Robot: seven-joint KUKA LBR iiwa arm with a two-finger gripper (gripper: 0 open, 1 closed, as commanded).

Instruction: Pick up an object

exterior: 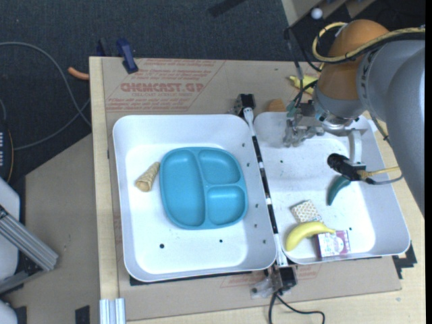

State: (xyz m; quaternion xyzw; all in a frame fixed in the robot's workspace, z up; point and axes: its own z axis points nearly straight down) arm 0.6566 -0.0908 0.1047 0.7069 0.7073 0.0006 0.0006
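The pincer, whose open or closed state I cannot tell, hangs over the right bin's far corner, with the banana lying crosswise well toward the near edge.

1. Arm: broad, smooth grey housing with a rounded, tubular form and a matte finish.
2. Orange band: glossy, dome-shaped section above the wrist, brighter on its upper curve.
3. Wrist flange: grey cylindrical collar below the orange band, ending in a paler metallic ring.
4. Cable: thin yellow line looping over the top of the orange band.
5. Gripper: compact grey metal assembly beneath the flange, with small bracket-like parts; finer detail is too small to resolve.
6. Side bracket: pale, narrow strip descending from the flange.
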